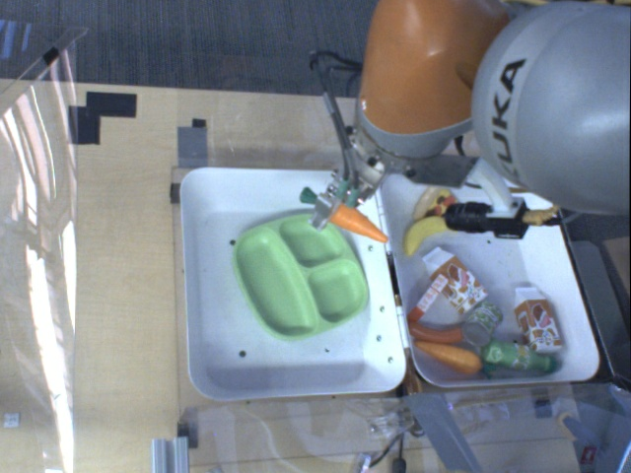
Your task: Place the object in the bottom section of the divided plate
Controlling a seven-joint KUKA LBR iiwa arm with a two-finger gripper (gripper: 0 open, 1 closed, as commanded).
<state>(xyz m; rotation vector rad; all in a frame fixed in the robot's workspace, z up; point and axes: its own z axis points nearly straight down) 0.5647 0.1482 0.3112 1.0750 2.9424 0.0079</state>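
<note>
Carrot [357, 224] gripped at its leafy end by the pincer [331, 202], long axis slanting, tip pointing down and to the right, over the upper right edge of the green divided plate [301, 276] in the left bin [212, 294]. One plate, three sections. In the right bin [582, 343]: two more carrots [446, 347], one banana [426, 233], two small cartons [452, 286]. Arm [434, 57] reaching in from the right, wrist angled down and left.

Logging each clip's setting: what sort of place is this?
Likely a robotics lab bench: a KUKA arm over two white bins, toy food in one, a green divided plate in the other.
</note>
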